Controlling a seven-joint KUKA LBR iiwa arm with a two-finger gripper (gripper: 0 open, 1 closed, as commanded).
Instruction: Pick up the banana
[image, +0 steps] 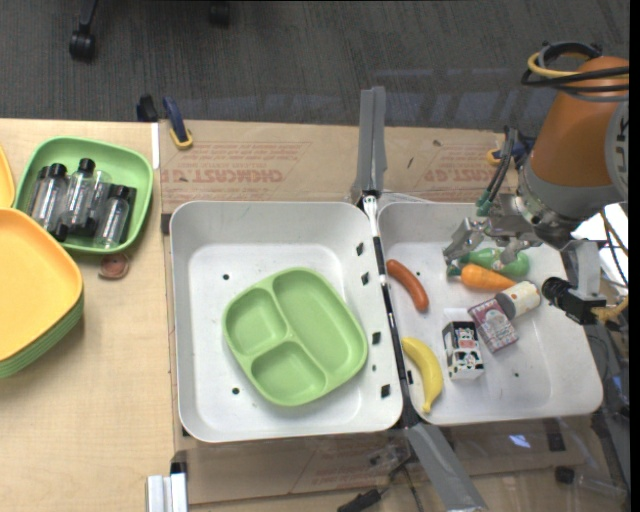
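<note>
Plates (30, 290), yellow and stacked, are seen at the far left of the bench, partly cut off by the frame edge. Just behind them a green tray (88, 193) is set, in which several dark-capped vials (80, 203) are laid side by side. A blue-handled clamp (176, 124) is fixed at the cardboard's rear edge. The left bin (195, 400) is occupied by a green divided plate (293, 335), turned at a slant, with three compartments. In the right bin (560, 395), a sausage (408, 284) is placed near the left wall. The banana (425, 370) is found at the bin's front left corner, curved, close beside the left wall and just left of a small carton (464, 350). A purple packet (494, 324) and a white bottle (518, 297) are laid to the carton's right. A carrot (487, 278) is positioned toward the rear, with a green object (513, 265) touching it. The gripper (468, 243) is held over the rear of this bin, above the carrot and well apart from the banana; whether its jaws are open or closed cannot be told. The arm (578, 130) is seen at the upper right.
</note>
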